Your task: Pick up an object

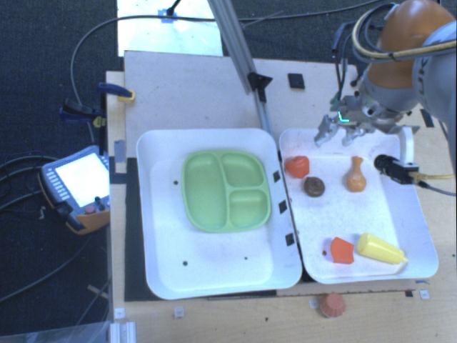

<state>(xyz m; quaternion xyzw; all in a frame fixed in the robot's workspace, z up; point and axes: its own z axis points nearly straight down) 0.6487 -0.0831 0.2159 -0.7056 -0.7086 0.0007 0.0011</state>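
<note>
My gripper point(336, 134) hangs open above the far edge of the right bin point(410, 213), with nothing between its fingers. Below it in that bin lie a red tomato-like piece point(297, 166), a dark brown round piece point(313, 186) and an orange gourd-shaped piece point(355, 175). Nearer the front of the bin sit a small red-orange block point(342, 250) and a yellow cone-shaped piece point(380, 249). The tomato-like piece is the closest to the fingers, a little to their left and forward.
The left bin point(161, 256) holds a green divided plate point(226, 191). A slanted metal pole point(235, 38) crosses behind the bins. A black camera unit point(390, 167) sticks out beside the wrist. A reddish round object point(331, 305) lies on the bench front.
</note>
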